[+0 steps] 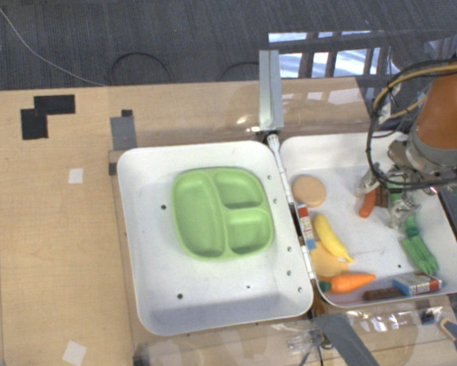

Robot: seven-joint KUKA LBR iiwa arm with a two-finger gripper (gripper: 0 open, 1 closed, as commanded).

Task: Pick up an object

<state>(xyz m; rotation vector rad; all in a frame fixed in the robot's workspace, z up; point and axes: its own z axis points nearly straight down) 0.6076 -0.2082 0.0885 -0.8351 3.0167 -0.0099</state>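
Observation:
My gripper [396, 205] hangs low over the right part of the right bin [346, 155], below the orange band of the arm [447, 113]. A small orange-red piece [366, 204] lies just left of it, and a green vegetable [418, 250] lies just in front of it. Further left in the same bin are a round tan bun [309, 190], a banana [331, 237] and a carrot [351, 282]. A yellow piece [325, 262] sits between banana and carrot. Nothing visibly sits in the gripper.
The left bin [155, 302] holds a green divided plate [220, 212]. A dark brown bar [380, 293] and a small box [419, 284] lie along the right bin's front wall. A small tube [304, 221] rests against the divider. Black cables [381, 135] loop beside the wrist.

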